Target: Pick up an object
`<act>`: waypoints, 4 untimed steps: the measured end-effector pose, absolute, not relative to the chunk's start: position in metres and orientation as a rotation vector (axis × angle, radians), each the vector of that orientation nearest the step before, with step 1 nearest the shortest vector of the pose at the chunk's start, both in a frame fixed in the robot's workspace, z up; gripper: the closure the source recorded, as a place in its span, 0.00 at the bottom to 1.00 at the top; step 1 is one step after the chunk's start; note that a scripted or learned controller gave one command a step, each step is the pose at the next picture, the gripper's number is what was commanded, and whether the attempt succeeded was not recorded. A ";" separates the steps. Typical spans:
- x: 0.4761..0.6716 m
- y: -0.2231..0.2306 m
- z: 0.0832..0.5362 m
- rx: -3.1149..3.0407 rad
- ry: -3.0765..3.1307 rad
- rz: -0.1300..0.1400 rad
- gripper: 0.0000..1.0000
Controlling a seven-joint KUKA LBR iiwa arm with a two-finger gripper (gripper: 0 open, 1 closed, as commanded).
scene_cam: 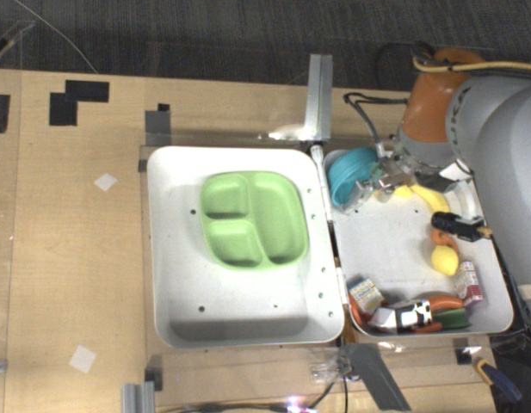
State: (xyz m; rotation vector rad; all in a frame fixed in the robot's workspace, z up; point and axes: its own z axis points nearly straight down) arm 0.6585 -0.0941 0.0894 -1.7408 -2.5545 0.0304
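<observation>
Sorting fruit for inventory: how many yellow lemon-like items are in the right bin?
2: one yellow lemon-shaped piece beside the gripper, another lower, mid-bin. The arm may hide more.

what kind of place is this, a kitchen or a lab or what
Most likely a robotics lab bench set up for grasping trials: a grey arm reaches over two white bins, one holding a green divided tray, the other small toys such as a teal cup.

bench (pixel 67 256): pale wood, matt | bins (pixel 175 317): smooth white plastic | tray (pixel 252 218): green plastic (slight sheen)
</observation>
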 end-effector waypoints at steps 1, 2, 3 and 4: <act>0.606 -0.103 0.089 -2.077 -2.368 -0.008 0.00; 0.632 -0.100 0.088 -2.536 -1.860 -0.003 0.00; 0.643 -0.095 0.086 -2.604 -1.733 0.043 0.00; 0.646 -0.095 0.100 -2.606 -1.750 0.031 1.00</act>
